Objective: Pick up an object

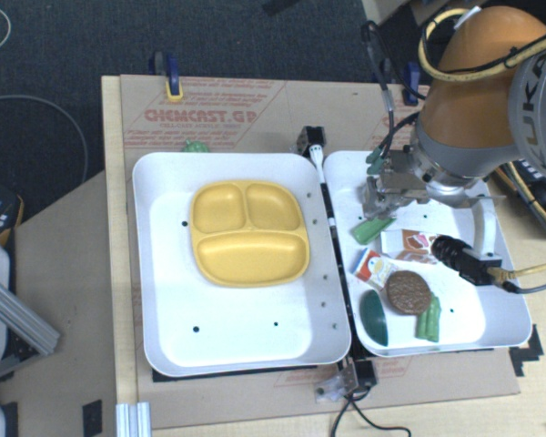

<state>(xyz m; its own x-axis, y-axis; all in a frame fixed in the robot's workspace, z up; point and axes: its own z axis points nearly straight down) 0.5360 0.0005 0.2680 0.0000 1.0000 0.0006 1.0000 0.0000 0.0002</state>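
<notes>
Two white bins side by side; arm over the right bin (505, 330).
Gripper (382, 209) low above a green piece (368, 230), perhaps touching it; whether its pincer is apart or together, I cannot tell; yellow tray (249, 232) in the left bin (164, 271).

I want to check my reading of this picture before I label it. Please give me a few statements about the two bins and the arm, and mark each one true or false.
1. The yellow divided plate lies in the left bin. True.
2. The brown round cookie lies on the yellow plate. False: it lies in the right bin, apart from the plate.
3. The gripper is above the right bin, near a light green piece. True.
4. The dark green object sits at the far end of the right bin. False: it is at the near end, beside the cookie.
5. The plate has three compartments. True.
</notes>
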